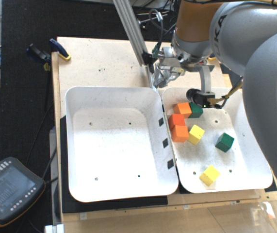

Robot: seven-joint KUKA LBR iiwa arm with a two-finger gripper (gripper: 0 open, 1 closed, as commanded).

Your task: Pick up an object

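**My gripper at the far rim, 7 blocks in the right bin**

My gripper [163, 76] hangs over the far side of the bench [104, 62], just above the place where the far corners of the left bin [109, 144] and the right bin [247, 154] meet. I cannot tell whether it is spread or pressed together, because the metal there is too cluttered to read. My arm [259, 33] comes in from the right and covers the right bin's far right corner.

All 7 blocks lie in the right bin, below my gripper and nearer the camera. 3 orange ones form a short line along the wall shared with the left bin: the far orange block [182, 108], the middle orange block [178, 119] and the near orange block [179, 133], each touching or almost touching the next. A green block [196, 112] sits against the right side of the far orange one. A yellow block [196, 135] lies just beside the near orange one, turned at an angle. A second green block [224, 142] stands apart toward the middle of the bin, and a second yellow block [209, 174] lies alone near the front rim.

On the bench's far left corner lies a blue and yellow clamp [56, 50]. A handheld control unit [7, 191] sits off the bench at the lower left.
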